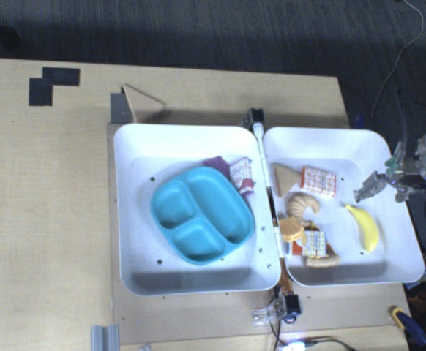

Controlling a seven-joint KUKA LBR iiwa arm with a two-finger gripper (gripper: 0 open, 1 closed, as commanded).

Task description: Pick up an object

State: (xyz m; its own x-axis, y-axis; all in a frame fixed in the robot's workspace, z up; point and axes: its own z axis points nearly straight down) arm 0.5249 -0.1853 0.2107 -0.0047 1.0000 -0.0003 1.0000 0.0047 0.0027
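Over the right bin's (pixel 389 148) far right rim, you see the gripper (pixel 380 183) hovering, its fingers spread apart and grasping nothing. Just below it in that bin lies the banana (pixel 366 227). Toward the divider from the banana sit a croissant (pixel 302 205) and small snack packets (pixel 319 180). Your left bin (pixel 132 196) carries a blue divided plate (pixel 200 214).
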